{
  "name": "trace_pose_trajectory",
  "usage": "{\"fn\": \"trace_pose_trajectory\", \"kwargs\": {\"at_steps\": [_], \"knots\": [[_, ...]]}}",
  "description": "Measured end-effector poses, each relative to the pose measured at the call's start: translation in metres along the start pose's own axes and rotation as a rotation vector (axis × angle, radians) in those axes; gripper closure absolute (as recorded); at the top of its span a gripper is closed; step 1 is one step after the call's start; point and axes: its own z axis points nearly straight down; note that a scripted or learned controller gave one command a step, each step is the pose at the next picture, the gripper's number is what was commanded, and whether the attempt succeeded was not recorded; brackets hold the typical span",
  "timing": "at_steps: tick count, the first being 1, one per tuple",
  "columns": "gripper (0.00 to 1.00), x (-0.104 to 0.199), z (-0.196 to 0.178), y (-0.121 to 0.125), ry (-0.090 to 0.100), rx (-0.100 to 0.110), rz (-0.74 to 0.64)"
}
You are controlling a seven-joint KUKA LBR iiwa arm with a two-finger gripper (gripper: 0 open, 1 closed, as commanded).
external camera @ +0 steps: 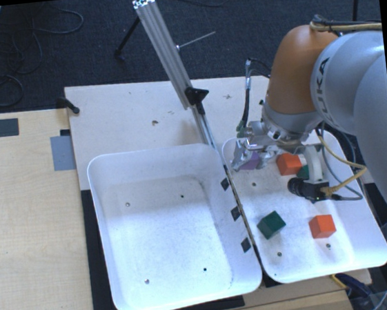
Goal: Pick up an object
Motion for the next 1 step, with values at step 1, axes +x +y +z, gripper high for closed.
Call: {"fn": "trace_pose_trajectory", "kwargs": {"at_steps": [1], "knots": [[1.00, 0.0858, 0.0057, 0.0135, 0.002, 0.007, -0.002]]}}
